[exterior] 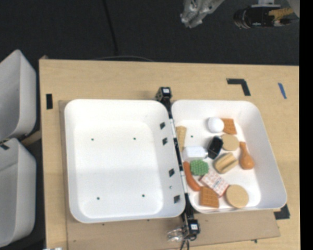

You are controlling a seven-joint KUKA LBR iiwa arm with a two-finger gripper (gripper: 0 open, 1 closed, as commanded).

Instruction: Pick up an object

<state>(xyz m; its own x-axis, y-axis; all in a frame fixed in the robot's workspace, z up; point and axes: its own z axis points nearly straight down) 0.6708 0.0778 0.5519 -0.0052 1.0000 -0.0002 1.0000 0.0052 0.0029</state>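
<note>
The right bin [266,139] holds a pile of toy foods. Among them are a white ball [215,124], a black piece [214,147], a white block [195,152], a green piece [199,167], a red sausage [192,177], a bun [225,163], an orange drumstick [245,158], a waffle square [209,198] and a round biscuit [237,196]. My gripper [198,9] hangs high at the top of the view, well above and behind the bins, with nothing visibly in it.
The left bin [73,155] sits beside the right one, and a black hinge strip [172,150] runs between them. Both rest on a tan board [120,77]. White casings [8,139] stand at the far left.
</note>
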